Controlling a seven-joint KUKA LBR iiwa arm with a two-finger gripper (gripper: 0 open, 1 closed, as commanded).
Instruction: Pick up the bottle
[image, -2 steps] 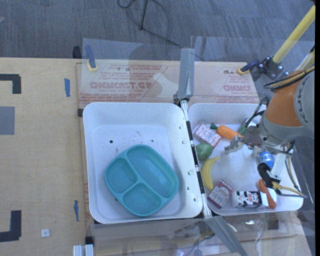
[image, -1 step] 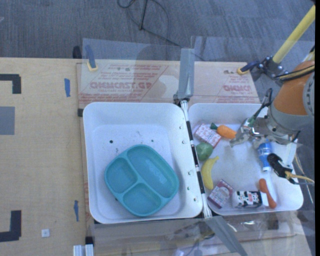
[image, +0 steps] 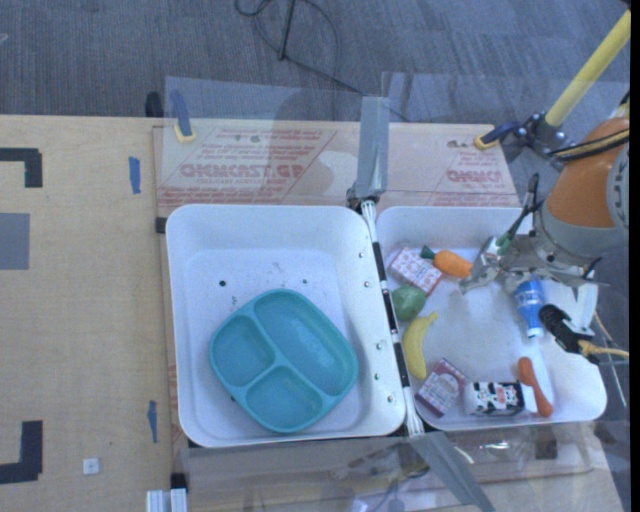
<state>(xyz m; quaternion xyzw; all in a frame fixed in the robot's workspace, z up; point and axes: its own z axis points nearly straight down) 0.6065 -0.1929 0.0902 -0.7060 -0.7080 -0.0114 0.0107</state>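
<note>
The bottle (image: 529, 301) lies in the right bin (image: 590, 395) near its right wall, directly under the gripper (image: 520, 262), probably lined up for a grasp.

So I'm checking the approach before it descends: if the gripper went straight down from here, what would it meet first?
Probably the bottle, lying just under the gripper in the right bin; depth is hard to judge.

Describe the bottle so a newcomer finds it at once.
Look in the right white bin, the one full of small items, not the one with the teal tray. Near its right wall, just below the gripper, lies the bottle. It is clear with a blue label, the only blue item among the orange carrot, yellow banana and cartons.
</note>
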